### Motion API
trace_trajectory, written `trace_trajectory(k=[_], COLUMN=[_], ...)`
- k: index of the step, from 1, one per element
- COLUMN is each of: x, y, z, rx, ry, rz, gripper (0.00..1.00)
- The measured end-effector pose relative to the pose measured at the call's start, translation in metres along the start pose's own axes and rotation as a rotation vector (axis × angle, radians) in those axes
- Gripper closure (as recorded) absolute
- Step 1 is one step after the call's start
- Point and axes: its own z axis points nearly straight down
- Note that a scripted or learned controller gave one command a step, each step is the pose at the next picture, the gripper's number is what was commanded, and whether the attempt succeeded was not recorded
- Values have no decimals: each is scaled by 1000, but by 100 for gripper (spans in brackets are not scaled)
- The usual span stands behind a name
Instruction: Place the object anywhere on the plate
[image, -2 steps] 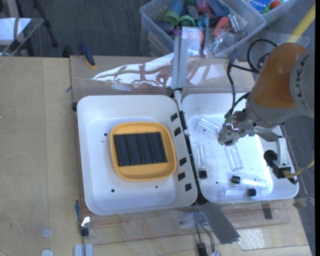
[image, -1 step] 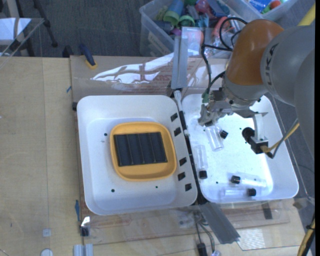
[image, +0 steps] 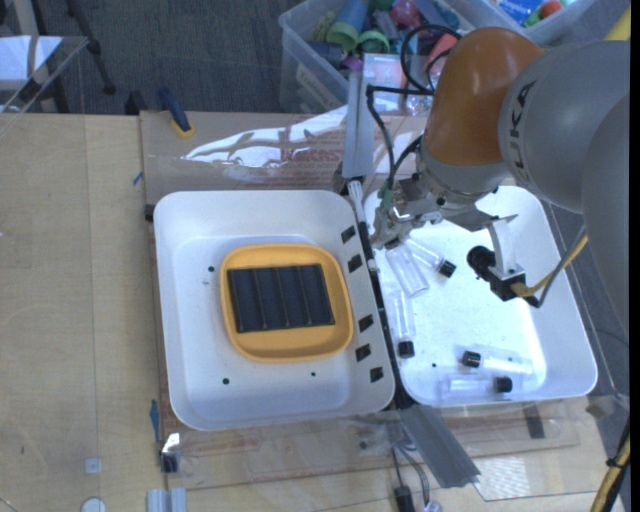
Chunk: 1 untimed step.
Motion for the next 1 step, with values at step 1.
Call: trace_trajectory(k=[1], x=[58], y=[-44], z=[19], rx=[6], ry=[3], rz=[-182], gripper=[100])
